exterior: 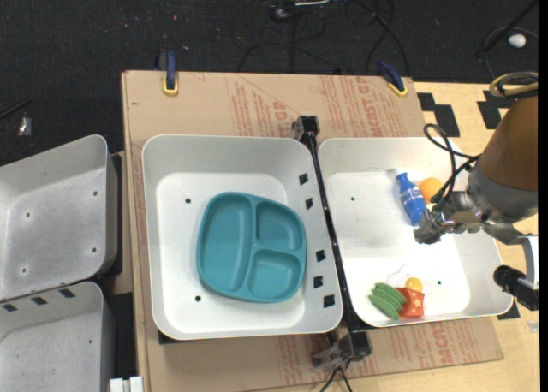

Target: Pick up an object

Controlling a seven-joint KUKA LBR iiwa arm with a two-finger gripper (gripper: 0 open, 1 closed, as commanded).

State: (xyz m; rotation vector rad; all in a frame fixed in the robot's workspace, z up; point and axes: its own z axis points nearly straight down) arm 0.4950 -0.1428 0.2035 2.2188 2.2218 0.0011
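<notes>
In the right bin (364, 202) a small blue bottle (409, 197) lies near the right wall, with an orange ball (429, 187) just beside it. My gripper (428, 232) hangs low over the bin floor just below the bottle's lower end, close to it; nothing shows between its fingers. Near the bin's front edge lie a green pod-shaped toy (387, 299), a red piece (413, 304) and a small yellow piece (414, 284). A teal divided plate (252, 246) rests in the left bin (171, 210).
The arm (509, 168) comes in over the right bin's right wall. Spare white bins (51, 210) sit at the far left off the cardboard base. Clamps and cables lie along the bench's back edge.
</notes>
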